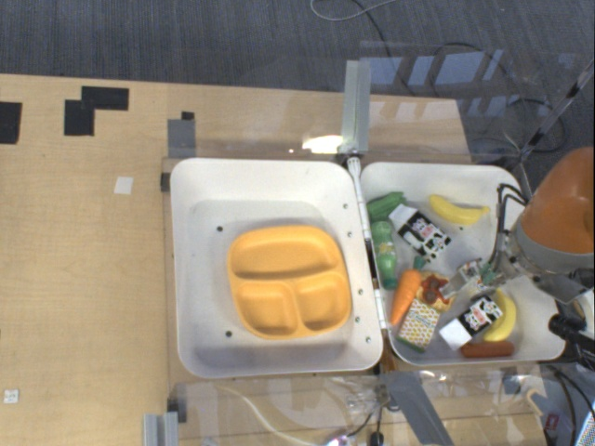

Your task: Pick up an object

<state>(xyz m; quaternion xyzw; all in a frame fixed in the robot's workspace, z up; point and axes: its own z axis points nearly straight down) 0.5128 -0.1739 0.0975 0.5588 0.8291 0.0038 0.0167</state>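
Gripper [472,275] sits low in the right bin [483,173], can't tell its state or whether it holds anything. Nearest targets: carton [473,318] just below it, banana [505,316] beside that, sausage [485,349] at the bin's near edge. Risk: pile is tight, so the tips may land between items, shove them, or pinch two. Cartons show black-and-white cow print; no text readable.
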